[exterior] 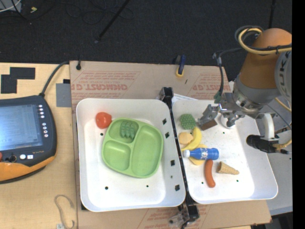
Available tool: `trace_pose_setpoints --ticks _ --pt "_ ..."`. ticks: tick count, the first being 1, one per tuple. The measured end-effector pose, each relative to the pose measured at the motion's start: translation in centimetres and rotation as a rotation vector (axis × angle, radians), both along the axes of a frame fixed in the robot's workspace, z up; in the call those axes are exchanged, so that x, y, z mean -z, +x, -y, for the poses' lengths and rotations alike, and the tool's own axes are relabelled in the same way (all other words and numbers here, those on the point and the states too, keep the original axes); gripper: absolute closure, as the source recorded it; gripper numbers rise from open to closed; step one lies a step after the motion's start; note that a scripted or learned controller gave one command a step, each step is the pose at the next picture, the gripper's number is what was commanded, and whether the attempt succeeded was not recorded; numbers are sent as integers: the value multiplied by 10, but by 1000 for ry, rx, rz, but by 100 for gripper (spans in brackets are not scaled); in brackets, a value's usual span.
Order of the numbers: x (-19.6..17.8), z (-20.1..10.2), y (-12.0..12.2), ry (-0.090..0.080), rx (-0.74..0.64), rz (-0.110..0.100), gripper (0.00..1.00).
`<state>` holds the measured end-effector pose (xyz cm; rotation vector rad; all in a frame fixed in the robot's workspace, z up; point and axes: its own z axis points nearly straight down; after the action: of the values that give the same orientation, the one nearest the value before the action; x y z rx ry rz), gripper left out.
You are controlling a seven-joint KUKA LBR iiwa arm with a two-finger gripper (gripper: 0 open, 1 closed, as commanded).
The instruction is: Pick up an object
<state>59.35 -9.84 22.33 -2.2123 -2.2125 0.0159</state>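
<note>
The tool [208, 120] hangs low over the right bin [257, 187], its fingers seemingly closed on a small dark piece, though the slant leaves that doubtful. Just beside it lie a green broccoli [188, 121], banana [196, 138] and blue bottle [202, 153]. Lifting clear remains.

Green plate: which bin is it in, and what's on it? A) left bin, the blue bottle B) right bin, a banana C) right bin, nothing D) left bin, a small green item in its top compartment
D: the green plate sits in the left bin, with a small green item in its top compartment; the blue bottle and banana lie in the right bin.
</note>
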Motion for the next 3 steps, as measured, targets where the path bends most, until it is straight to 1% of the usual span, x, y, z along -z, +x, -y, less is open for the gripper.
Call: trace_pose_setpoints --ticks 1,3 --pt "-8 0 2 -1 -2 12 0" --pt "80 -10 -1 0 -2 9 0"
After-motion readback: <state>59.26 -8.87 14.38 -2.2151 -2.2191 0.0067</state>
